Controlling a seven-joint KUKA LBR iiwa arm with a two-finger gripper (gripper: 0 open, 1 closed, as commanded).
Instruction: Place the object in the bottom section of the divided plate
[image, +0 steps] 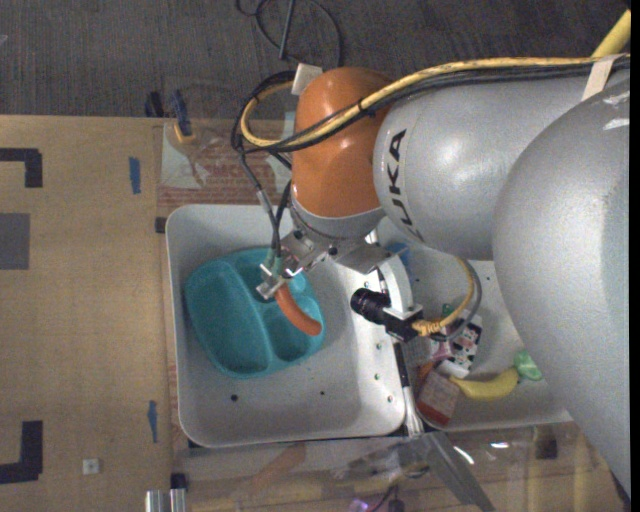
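Two shallow white plastic bins (200, 400) sit on the wooden bench. Inside the left bin lies a teal divided plastic plate (235, 320). Over its right part, the metal two-finger gripper (276, 283) grasps a long orange sausage-shaped object (298, 310), tilted.

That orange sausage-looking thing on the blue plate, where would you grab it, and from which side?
Probably across its middle, coming from above. The orange sausage-shaped object is long and slim, lying slantwise at the right edge of the teal divided plate, with its upper end under the gripper. Fingers closing across its narrow width suit that shape best.
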